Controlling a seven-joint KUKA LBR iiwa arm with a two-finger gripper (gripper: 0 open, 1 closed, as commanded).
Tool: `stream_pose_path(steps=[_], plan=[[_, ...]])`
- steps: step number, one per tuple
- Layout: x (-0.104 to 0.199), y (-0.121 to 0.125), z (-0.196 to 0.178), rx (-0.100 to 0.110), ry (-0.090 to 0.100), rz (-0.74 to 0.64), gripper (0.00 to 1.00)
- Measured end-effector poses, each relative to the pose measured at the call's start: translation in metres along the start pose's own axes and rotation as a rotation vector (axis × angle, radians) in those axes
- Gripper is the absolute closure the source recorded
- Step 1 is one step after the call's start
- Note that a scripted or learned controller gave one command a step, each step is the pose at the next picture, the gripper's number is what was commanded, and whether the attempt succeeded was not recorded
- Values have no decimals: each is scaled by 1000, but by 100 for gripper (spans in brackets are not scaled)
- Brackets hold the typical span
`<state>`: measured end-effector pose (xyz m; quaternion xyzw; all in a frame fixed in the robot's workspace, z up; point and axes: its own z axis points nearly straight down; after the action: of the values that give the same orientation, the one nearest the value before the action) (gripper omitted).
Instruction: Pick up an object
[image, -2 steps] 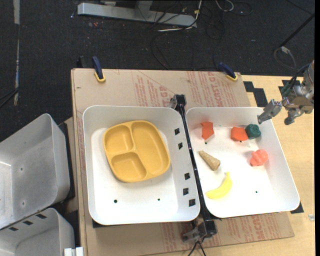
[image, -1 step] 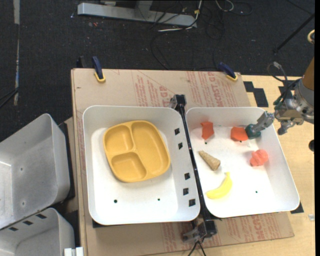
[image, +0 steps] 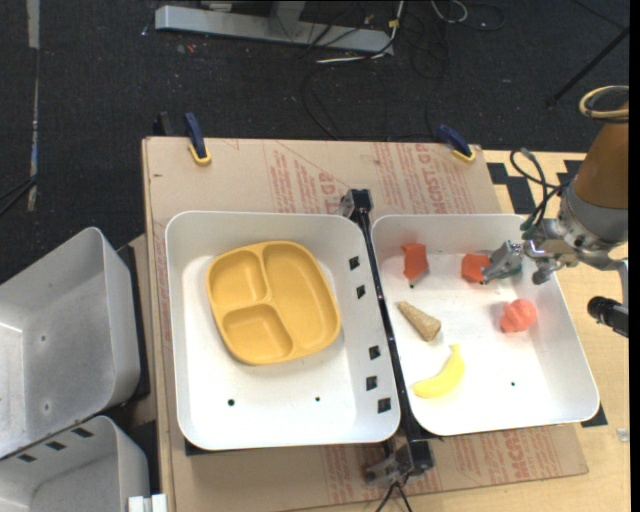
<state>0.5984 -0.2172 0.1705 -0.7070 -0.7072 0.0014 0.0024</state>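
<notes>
The right bin (image: 560, 400) holds several small items. An orange-red block (image: 415, 261) lies near its back left, and a second orange-red piece (image: 475, 267) sits to its right. My gripper (image: 505, 261) hangs low over the bin's back right, right up against that second piece; whether it grips the piece is unclear. A pinkish-red lump (image: 518, 316) lies just in front of the gripper. A tan wedge (image: 421, 320) rests near the bin's left wall, with a yellow banana (image: 441, 376) in front of it.
The left bin (image: 200, 410) holds a yellow divided plate (image: 272, 300). A black divider (image: 380, 330) runs between the bins. Grey tubs (image: 60, 330) stand off the bench at left. Cables trail from the arm (image: 600, 190) at the right.
</notes>
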Motion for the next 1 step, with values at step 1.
stream_pose_path(steps=[1], plan=[[-1, -11, 55, 0, 0, 2, 0]])
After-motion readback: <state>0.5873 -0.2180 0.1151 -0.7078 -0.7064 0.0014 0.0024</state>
